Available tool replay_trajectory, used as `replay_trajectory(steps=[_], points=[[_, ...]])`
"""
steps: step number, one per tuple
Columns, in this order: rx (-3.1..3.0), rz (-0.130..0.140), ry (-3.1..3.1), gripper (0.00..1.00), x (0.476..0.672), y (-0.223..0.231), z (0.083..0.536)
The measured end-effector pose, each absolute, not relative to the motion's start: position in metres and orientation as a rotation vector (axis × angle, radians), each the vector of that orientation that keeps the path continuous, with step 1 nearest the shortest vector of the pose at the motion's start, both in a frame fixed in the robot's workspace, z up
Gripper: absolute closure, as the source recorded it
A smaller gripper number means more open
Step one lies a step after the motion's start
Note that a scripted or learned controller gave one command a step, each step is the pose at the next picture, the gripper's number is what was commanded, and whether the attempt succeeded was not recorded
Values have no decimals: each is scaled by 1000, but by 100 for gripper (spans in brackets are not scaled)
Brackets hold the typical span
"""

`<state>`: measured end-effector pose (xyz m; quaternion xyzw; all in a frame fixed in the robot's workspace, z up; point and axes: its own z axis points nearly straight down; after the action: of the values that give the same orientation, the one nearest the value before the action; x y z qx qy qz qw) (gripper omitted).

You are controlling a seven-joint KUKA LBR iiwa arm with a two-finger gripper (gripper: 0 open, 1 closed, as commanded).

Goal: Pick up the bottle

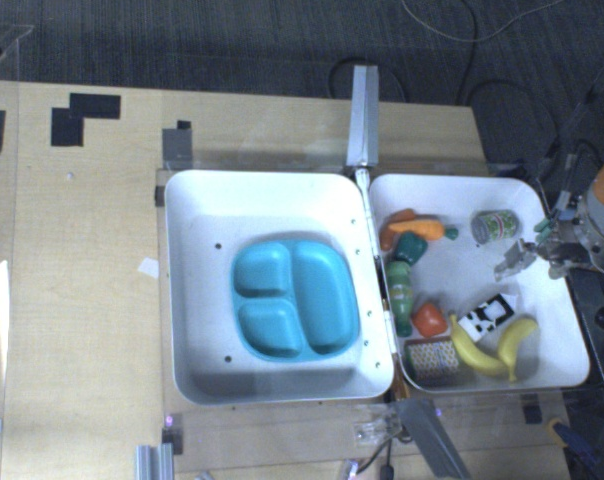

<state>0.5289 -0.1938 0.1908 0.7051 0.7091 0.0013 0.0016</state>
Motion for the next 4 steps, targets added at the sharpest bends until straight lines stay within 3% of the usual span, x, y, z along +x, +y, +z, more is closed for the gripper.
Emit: replay_trajectory(steps=[1, 2, 3, 4], points=[[2278, 3, 2161, 0, 523, -163, 104], [2409, 14, 1986, 0, 549, -89, 92], [2345, -4, 2090, 0, 651, -101, 88], [2332, 5, 2095, 100, 654, -99, 100]])
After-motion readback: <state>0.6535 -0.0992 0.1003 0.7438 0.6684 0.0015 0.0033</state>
